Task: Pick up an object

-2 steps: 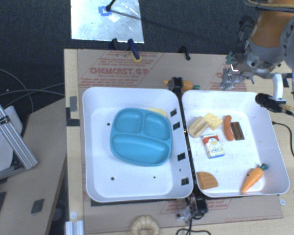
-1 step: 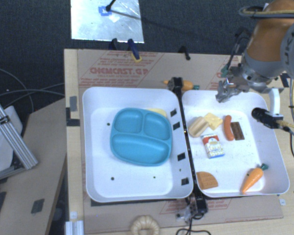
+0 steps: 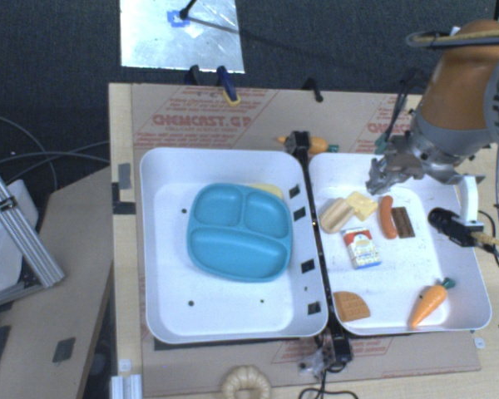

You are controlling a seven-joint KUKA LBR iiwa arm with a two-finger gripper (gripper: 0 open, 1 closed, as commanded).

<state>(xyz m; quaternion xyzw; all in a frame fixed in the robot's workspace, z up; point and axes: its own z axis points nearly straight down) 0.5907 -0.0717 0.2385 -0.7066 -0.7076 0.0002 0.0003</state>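
Claw (image 3: 386,179) of the grey arm hangs over the far part of the right bin (image 3: 474,306), close above the top end of a red sausage (image 3: 387,217). Its fingers are dark and small in this view, so I cannot tell if they are open or closed, and nothing is seen between them.

In the right bin lie several toy foods. Just beside the sausage on its right is a brown chocolate bar (image 3: 403,222). To the left of the sausage are a yellow cheese piece (image 3: 361,204) and a bread piece (image 3: 335,214), touching each other. Below them lies a small white and red box (image 3: 363,248). Near the front wall are a brown cookie (image 3: 352,306) and an orange carrot (image 3: 429,302), well apart.

The left bin (image 3: 162,306) holds a blue divided plate (image 3: 239,231), lying flat. Both bins stand side by side on the surface (image 3: 208,110).
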